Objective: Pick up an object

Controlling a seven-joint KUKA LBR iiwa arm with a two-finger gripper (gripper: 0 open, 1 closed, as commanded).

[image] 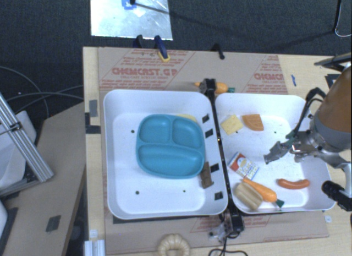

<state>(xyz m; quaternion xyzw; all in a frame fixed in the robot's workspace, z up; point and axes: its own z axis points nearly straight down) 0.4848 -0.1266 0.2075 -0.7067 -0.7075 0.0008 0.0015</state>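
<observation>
White bins side by side on bench. Left bin (118, 156): blue divided plate (169, 146) at centre, small brown piece (206, 176) by its lower right edge.

Right bin (264, 106): yellow cheese wedge (231, 124) and orange slice (253, 121) near the top; red-and-white packet (243, 166) mid-left; carrot (261, 190) and tan bun (248, 196) touching at the bottom; sausage (293, 183) lower right.

Gripper (273, 154) above bare floor between packet and sausage, nothing held. Fingers point left; spread or closed, cannot tell. Arm (333, 120) enters from right.
</observation>
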